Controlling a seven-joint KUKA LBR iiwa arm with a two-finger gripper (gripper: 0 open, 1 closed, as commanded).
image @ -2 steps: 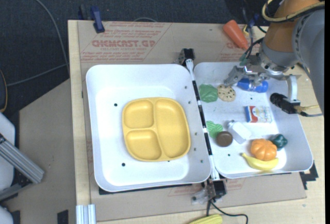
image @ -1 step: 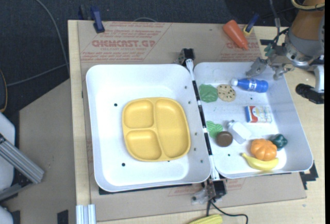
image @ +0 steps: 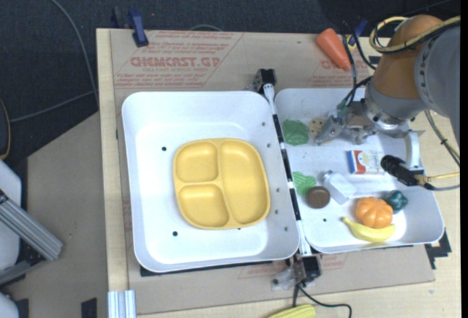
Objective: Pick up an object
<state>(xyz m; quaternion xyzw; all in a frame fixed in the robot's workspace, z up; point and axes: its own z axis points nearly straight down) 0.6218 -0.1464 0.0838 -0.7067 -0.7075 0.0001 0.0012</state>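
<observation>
Dark carpet behind, tabletop (image: 183, 61) carrying two bins. Right bin (image: 431, 225) crowded at frame's lower right: pumpkin (image: 374, 212), banana (image: 369, 233), box (image: 363, 162), green leaf (image: 295, 132). Probably light, rigid toys; pumpkin looks slippery, best pinched across its middle. Hand (image: 344, 126) low over bin's upper part; opening and contents impossible to tell.

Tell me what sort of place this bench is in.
Probably a robotics lab: two shallow white plastic bins clamped on a cardboard-covered bench, small toy foods like an orange plastic pumpkin, and loose cables on dark carpet.

The board (image: 175, 61) under the bins reads "CHEMCAST GP".
</observation>
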